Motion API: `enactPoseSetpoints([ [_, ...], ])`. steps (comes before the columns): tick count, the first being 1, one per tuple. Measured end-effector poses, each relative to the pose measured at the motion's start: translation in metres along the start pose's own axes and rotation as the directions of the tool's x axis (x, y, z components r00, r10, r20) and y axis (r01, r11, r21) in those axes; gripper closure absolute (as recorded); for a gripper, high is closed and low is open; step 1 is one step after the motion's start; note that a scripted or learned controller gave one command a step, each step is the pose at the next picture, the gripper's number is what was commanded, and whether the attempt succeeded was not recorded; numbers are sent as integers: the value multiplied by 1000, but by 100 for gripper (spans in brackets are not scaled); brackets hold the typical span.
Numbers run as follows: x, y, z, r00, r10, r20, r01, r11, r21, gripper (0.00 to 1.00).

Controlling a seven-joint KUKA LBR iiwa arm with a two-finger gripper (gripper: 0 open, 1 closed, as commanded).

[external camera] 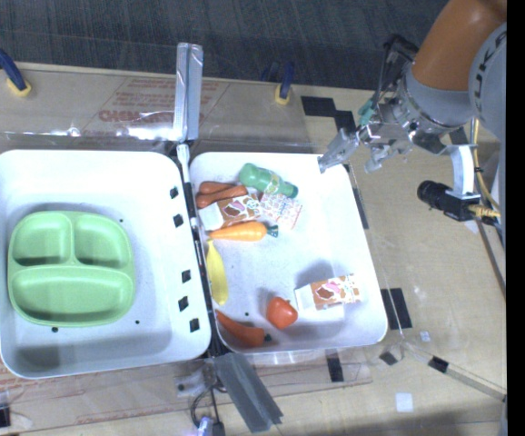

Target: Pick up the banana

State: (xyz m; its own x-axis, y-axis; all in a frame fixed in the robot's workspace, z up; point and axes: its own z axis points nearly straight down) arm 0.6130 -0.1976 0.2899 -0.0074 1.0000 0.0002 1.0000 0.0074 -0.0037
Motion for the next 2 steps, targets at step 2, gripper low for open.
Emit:
enactPoseSetpoints([
  [2,28,44,138,999,-50,1,50,999,-4,0],
])
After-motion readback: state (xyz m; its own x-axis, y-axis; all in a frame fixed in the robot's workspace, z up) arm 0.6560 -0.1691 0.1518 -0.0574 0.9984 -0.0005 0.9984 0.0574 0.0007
